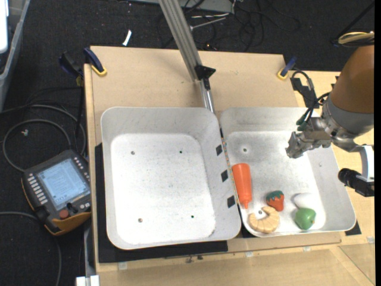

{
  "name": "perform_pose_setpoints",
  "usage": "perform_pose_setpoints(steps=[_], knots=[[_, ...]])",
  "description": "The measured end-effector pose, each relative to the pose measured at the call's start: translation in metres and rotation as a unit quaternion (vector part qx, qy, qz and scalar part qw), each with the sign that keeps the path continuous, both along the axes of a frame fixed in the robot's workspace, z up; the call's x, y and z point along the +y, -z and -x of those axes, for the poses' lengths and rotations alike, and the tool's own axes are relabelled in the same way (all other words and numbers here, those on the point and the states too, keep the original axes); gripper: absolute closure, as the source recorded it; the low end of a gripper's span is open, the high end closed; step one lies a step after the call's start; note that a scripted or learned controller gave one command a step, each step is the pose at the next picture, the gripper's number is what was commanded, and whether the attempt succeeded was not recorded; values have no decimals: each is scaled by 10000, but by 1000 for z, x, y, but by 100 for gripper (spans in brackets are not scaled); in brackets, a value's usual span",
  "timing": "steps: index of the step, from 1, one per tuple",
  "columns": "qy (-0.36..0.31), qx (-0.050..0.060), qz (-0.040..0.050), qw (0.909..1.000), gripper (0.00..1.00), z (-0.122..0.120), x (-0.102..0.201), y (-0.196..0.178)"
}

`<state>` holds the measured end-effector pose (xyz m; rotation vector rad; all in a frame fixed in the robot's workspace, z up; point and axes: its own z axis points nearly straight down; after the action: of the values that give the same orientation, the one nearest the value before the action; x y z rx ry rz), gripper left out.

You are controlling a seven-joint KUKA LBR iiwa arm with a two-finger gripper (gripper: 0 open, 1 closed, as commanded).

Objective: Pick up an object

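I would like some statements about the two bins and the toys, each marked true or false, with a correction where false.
1. The orange carrot lies in the right bin. True.
2. The green toy sits in the left bin. False: it is in the right bin, near its front right corner.
3. The claw is above the right bin, apart from the toys. True.
4. The red strawberry lies beside the round cookie. True.
5. The carrot rests at the far right wall of its bin. False: it lies along the left wall, near the divide between the bins.
6. The claw grips the cookie. False: the cookie lies in the bin, away from the claw.
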<state>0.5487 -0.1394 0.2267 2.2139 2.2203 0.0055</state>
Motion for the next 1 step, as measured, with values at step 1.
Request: perform_pose_setpoints(steps=[1], knots=[[-2, 9, 0, 10000, 100, -1, 0, -32]])
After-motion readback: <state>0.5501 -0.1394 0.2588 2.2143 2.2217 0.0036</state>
